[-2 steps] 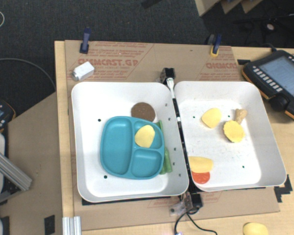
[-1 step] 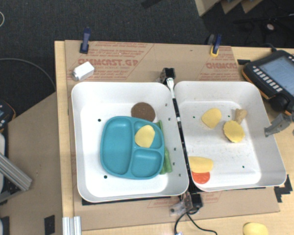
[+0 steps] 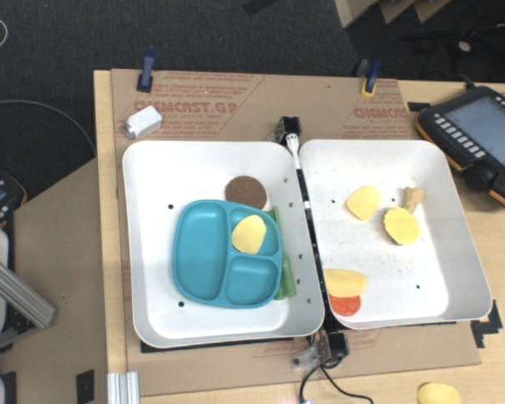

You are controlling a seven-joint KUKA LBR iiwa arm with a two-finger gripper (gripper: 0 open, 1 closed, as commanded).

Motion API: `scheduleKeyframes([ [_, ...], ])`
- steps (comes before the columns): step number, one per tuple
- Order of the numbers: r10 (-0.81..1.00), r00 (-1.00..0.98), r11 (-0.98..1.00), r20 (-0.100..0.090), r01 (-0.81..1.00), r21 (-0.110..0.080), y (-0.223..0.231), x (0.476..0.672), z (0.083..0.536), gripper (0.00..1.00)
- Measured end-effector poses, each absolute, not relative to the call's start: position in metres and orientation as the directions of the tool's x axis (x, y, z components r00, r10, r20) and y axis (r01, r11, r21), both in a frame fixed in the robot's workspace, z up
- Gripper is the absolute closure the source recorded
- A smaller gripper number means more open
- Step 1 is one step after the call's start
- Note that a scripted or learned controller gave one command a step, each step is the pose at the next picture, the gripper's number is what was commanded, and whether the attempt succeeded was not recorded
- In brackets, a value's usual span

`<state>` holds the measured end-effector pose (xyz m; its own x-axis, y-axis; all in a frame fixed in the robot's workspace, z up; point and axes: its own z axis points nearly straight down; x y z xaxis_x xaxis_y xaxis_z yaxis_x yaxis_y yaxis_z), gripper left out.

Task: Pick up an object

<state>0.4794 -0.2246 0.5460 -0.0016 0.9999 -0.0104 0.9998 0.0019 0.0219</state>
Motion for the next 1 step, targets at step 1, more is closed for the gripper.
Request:
scheduleKeyframes([
  [1, 1.000, -0.001, 0.001, -0.006, 1.000, 0.008, -0.2243, 0.4801, 0.5469, 1.00],
])
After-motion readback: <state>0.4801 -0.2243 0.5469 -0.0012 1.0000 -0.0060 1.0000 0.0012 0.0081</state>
